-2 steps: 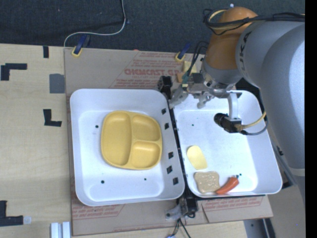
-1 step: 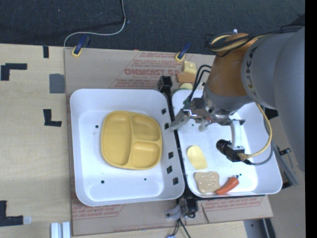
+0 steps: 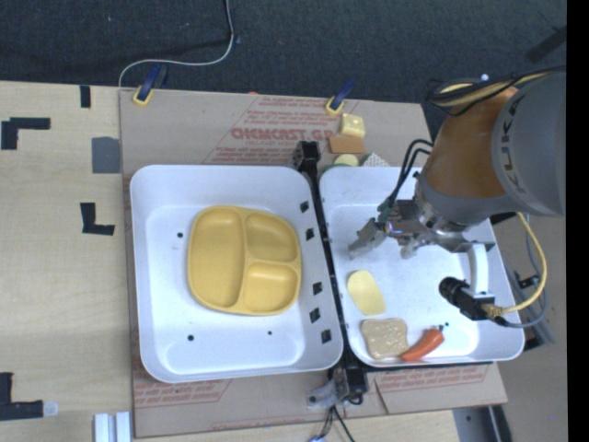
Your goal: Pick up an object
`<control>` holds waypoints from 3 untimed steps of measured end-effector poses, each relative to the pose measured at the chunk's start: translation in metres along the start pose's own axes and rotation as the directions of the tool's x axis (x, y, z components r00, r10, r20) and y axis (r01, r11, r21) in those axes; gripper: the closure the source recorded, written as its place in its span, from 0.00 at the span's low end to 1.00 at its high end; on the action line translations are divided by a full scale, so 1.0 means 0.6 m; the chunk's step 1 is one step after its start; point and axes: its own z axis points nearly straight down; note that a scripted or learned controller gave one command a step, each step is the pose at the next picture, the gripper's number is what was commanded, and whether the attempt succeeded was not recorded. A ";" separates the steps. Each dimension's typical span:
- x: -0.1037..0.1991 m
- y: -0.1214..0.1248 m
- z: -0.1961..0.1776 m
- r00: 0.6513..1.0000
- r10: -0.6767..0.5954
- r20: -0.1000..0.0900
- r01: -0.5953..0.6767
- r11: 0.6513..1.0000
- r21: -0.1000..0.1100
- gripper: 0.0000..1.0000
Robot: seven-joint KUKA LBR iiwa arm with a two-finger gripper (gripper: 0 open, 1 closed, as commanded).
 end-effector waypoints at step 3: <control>-0.038 0.200 0.166 1.000 -0.007 -0.002 0.007 1.000 -0.005 0.00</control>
